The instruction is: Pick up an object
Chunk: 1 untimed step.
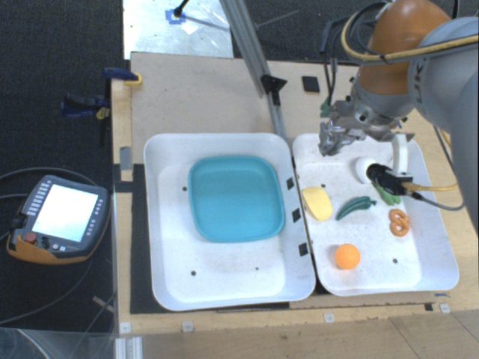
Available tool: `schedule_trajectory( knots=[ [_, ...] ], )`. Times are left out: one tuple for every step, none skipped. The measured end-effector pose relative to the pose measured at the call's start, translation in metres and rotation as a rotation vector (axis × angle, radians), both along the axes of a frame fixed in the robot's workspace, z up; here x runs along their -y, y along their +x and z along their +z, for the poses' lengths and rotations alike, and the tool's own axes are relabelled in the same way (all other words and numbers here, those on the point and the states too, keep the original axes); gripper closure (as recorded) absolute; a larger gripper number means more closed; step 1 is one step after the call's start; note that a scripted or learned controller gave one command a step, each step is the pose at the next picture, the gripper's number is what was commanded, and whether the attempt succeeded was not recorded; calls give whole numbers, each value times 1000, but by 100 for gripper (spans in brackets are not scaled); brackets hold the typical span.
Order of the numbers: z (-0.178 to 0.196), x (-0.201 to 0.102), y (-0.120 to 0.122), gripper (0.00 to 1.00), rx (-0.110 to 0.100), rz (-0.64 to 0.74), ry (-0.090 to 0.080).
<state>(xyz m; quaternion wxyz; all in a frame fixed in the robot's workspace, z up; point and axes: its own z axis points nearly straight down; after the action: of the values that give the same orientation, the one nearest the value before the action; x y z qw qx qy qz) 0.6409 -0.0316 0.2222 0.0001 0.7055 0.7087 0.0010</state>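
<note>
My gripper [333, 144] hangs over the far left corner of the right bin [441, 275], open, with nothing between its fingers. Below it in that bin lie a yellow lemon-like piece [317, 203], a dark green pepper [355, 206], an orange ball [346, 256] and an orange pretzel-shaped ring [399, 222]. A second green piece [388, 194] lies further right, partly hidden by the wrist fittings. The yellow piece is the closest to the gripper, a little nearer the camera.
The left bin [165, 275] holds a teal square plate [235, 198]. A slanted metal pole [251, 40] crosses behind the bins. A teach pendant [58, 217] lies off the bench at left.
</note>
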Motion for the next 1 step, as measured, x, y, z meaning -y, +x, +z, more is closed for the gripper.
schedule_trajectory(
  knots=[
    [12,-49,-15,100,0,0,0]
  ],
)
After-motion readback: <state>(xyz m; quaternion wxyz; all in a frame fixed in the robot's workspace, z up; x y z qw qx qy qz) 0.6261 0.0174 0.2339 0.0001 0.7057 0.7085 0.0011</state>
